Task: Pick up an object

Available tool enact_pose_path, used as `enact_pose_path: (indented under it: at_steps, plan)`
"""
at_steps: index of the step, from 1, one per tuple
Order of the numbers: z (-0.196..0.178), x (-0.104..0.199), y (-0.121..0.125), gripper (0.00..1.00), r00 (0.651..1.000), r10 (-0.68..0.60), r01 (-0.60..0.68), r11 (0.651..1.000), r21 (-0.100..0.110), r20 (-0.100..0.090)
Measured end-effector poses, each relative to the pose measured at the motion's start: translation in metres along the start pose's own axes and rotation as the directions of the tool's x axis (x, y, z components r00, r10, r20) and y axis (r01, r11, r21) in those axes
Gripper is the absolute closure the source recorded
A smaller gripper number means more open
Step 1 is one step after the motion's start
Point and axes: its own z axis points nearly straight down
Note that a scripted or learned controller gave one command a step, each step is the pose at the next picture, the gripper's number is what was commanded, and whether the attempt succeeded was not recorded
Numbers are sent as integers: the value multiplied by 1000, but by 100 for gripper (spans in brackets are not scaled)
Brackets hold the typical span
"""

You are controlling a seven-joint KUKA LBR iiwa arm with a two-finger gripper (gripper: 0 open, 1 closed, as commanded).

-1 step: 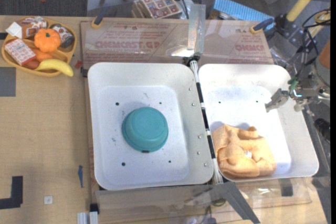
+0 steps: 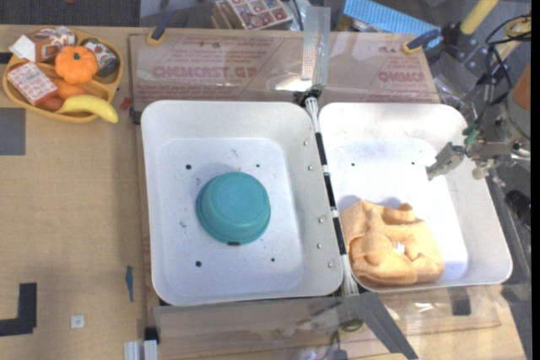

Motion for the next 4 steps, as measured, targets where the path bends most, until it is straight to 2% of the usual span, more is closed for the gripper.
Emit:
enact_pose_path:
  at_steps: [1, 2, 3, 4]
  plan:
    - [113, 33, -57, 0, 986, -165, 165, 986, -11, 4]
    - [113, 30, -64, 0, 999, -35, 35, 999, -12, 0]
    - [104, 29, -64, 100, 999, -32, 32, 999, -12, 1]
    - [112, 19, -39, 100, 998, 61, -61, 998, -11, 2]
